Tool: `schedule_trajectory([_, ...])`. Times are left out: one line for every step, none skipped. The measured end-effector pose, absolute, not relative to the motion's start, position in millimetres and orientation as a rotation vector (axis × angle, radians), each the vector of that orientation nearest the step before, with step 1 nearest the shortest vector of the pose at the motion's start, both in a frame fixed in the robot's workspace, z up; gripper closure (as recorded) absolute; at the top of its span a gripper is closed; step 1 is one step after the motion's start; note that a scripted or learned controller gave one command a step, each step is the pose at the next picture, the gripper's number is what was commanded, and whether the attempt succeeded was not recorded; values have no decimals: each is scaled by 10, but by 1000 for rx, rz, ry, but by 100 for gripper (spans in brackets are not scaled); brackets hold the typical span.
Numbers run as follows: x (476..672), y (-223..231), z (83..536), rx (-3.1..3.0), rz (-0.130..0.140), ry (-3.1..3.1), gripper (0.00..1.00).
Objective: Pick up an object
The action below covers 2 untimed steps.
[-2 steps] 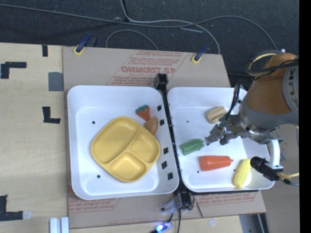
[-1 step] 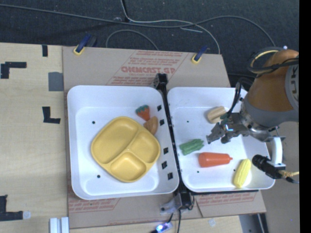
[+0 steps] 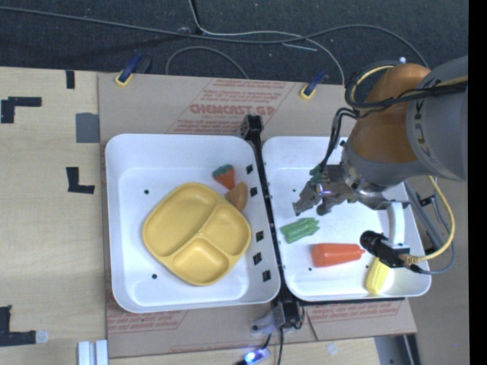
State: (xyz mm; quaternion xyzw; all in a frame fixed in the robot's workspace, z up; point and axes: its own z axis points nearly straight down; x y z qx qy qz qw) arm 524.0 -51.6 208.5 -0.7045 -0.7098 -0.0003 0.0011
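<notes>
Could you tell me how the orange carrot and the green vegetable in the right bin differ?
The orange carrot is larger and smooth; the green vegetable is smaller with a ridged, bumpy look. The carrot lies nearer the bin's front edge, the green vegetable closer to the divider and just below the end effector. Both lie flat in the right bin, apart from each other.

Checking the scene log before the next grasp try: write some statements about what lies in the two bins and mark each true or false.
1. The yellow divided plate lies in the left bin. True.
2. The orange carrot lies in the left bin. False: it is in the right bin.
3. The gripper is above the right bin. True.
4. The green toy rests on the yellow plate. False: it lies on the right bin's floor.
</notes>
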Motion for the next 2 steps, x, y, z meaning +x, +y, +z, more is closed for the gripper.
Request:
schedule_trajectory([5383,95,2184,-2211,-2,-2229,100])
schedule_trajectory([5472,600,2308,-2212,-1,-2228,100])
